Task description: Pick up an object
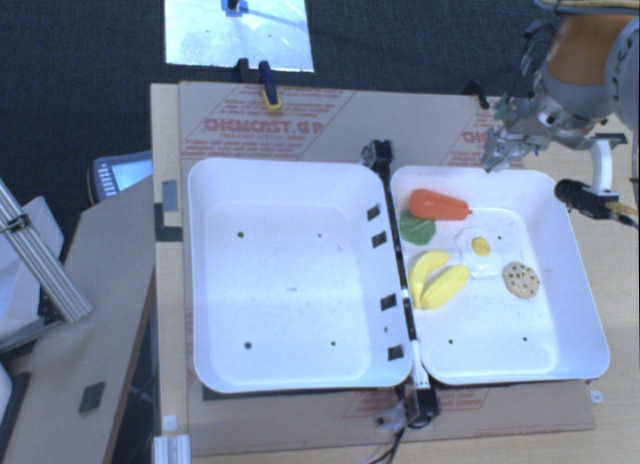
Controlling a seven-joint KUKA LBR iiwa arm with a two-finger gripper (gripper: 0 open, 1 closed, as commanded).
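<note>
Carrot (pixel 437 204): you'll find the orange carrot with its green top lying across the upper left of the right bin (pixel 560 282), nearest of the items to the gripper.
Bananas (pixel 438 279): two yellow pieces, just below the carrot, near the divider between the bins.
Fried egg (pixel 480 249): white with a yellow yolk, right of the carrot's tip.
Cookie (pixel 520 279): round and tan, just right of the egg and below it.
Gripper (pixel 500 155): it hangs above the right bin's far rim, up and to the right of the carrot, apart from it and holding nothing you can see; you cannot tell how its tips stand.
Left bin (pixel 290 272): sits beside the right bin, touching along the middle.
</note>
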